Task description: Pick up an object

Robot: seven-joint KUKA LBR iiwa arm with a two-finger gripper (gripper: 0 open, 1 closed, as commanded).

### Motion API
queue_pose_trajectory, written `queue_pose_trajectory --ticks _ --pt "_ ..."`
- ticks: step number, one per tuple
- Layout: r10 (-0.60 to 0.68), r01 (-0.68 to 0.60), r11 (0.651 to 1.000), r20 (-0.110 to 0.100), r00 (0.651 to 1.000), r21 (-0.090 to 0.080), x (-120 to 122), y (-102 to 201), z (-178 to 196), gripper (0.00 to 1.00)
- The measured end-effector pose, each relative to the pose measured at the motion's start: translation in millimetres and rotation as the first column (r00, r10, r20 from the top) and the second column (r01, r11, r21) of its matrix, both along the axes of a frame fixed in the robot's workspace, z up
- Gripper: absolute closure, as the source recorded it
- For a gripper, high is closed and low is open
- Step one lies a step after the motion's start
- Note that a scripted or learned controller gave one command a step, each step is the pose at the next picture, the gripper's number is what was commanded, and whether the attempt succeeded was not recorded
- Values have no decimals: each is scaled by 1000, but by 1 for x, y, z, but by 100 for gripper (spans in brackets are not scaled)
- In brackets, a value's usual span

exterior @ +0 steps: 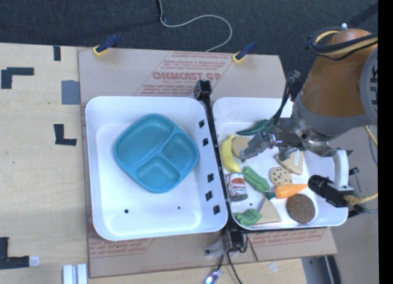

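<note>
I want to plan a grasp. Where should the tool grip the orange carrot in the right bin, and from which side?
Probably grip the carrot at mid-length, descending from above, fingers closing across its narrow width. It lies flat and roughly horizontal in the right bin, with a cookie and a brown disc close by.

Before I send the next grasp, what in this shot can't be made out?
- Jaws state: the gripper is small and dark against the clutter, so open or shut is unreadable.
- Right bin: the arm covers its far right part.
- Small can: label too small to read.
- Green pieces by the banana: partly under the gripper, identity unclear.
</note>
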State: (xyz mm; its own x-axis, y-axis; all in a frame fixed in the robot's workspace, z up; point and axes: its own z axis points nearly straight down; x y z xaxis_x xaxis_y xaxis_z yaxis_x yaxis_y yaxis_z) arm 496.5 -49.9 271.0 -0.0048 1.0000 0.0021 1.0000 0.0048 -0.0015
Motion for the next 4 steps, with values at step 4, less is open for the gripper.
queue_pose_trajectory --ticks 4 --pt "1 -1 1000 4 1000 -1 -13 120 103 100"
